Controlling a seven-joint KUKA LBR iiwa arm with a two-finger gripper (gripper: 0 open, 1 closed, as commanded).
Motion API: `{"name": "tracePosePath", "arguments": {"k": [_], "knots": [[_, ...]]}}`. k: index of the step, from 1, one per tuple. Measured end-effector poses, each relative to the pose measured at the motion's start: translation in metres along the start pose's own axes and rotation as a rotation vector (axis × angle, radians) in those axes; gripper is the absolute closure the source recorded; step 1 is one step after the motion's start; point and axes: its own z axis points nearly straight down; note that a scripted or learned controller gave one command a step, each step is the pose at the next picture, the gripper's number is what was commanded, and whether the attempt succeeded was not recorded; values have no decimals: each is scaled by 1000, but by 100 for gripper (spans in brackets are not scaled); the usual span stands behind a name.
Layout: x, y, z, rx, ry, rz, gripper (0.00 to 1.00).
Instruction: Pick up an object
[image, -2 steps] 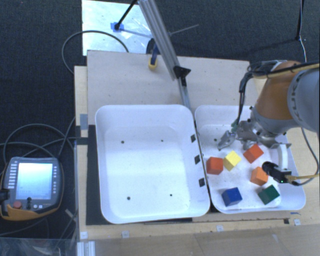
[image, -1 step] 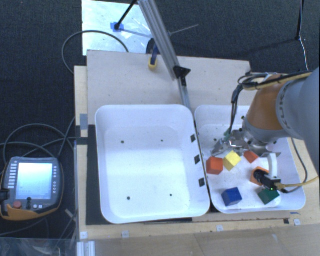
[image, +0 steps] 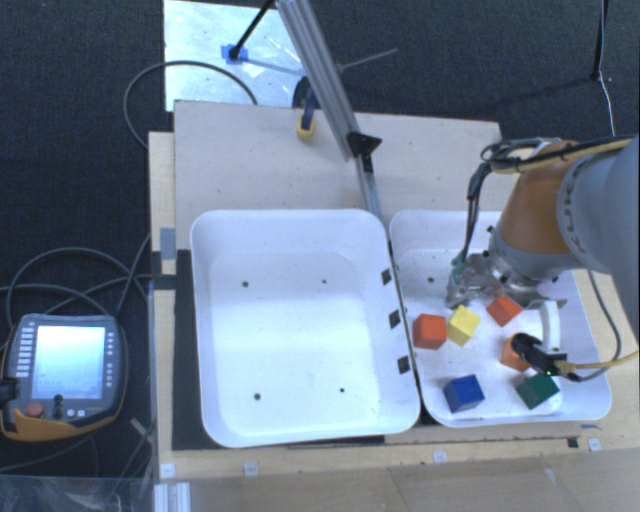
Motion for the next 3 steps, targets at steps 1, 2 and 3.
{"name": "tracePosePath", "arguments": {"k": [1,2,3], "knots": [[2,8,-63,-6,-2,-1,100],[5,16,-125,-7,-2,-2,100],[5,18,-139,-1,-1,-1,100]]}}
